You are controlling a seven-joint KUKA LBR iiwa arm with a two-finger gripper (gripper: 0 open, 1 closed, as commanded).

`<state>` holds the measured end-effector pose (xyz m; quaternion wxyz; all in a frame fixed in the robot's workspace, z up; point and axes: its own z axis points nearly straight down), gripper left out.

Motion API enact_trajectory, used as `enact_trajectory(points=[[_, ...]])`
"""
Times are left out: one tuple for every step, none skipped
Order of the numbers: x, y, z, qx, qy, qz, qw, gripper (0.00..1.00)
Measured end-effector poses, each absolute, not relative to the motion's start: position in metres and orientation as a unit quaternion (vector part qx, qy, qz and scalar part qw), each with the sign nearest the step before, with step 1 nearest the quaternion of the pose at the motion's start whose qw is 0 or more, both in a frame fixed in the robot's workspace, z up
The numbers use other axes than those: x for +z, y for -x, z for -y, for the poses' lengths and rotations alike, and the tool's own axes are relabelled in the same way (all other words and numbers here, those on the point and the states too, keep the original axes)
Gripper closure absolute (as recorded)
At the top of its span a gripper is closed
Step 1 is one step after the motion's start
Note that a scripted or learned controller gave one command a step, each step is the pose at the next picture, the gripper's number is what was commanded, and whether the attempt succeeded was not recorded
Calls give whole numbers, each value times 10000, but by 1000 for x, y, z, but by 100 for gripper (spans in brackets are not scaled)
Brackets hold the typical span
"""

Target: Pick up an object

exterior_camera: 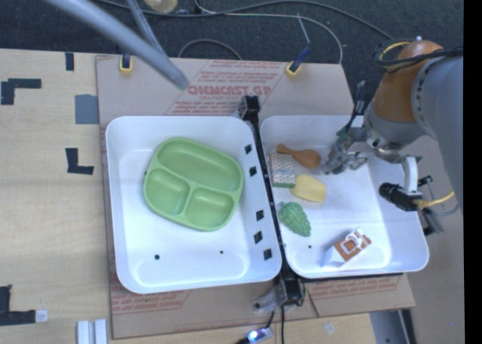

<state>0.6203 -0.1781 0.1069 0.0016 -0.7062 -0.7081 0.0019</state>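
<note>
My gripper (337,162) reaches down into the right bin (392,241), its tip just right of a brown drumstick-shaped toy (299,156). Below that lie a pale yellow lump (310,189), a checkered packet (283,170) and a green bunch of grapes (295,218). An orange and white carton (348,247) rests near the front of the bin. Nothing shows between the fingertips.
The left bin (128,245) holds a green compartment tray (194,183). A black divider (260,184) runs between the bins. Cables and a grey pole cross the back of the bench, with a yellow ring at the top.
</note>
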Motion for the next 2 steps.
enact_trajectory(points=[[161,-617,187,-3,7067,7075,-12,100],[217,-620,176,-10,7060,7082,-15,100]])
